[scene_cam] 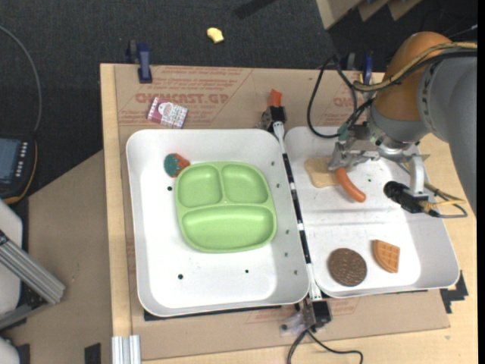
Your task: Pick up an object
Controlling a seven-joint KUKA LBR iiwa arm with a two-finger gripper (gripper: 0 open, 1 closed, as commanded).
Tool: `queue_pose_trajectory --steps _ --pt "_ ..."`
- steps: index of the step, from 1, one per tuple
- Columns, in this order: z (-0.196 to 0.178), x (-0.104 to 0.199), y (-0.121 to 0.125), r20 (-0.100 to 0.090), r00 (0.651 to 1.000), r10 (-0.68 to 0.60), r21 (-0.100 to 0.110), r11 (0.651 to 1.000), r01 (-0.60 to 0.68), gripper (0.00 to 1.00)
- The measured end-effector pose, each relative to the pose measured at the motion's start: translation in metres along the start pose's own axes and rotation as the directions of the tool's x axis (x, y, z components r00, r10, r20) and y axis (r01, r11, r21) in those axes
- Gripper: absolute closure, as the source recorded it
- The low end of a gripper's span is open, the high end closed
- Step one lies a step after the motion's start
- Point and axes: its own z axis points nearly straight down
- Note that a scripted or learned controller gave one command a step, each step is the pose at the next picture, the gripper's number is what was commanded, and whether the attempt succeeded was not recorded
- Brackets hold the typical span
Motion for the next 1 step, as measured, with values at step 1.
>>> queue_pose_trajectory --steps 1 --pt "-0.0857 0.0485 -0.0215 0.002 1.000 0.003 -0.003 1.000 -0.003 1.00"
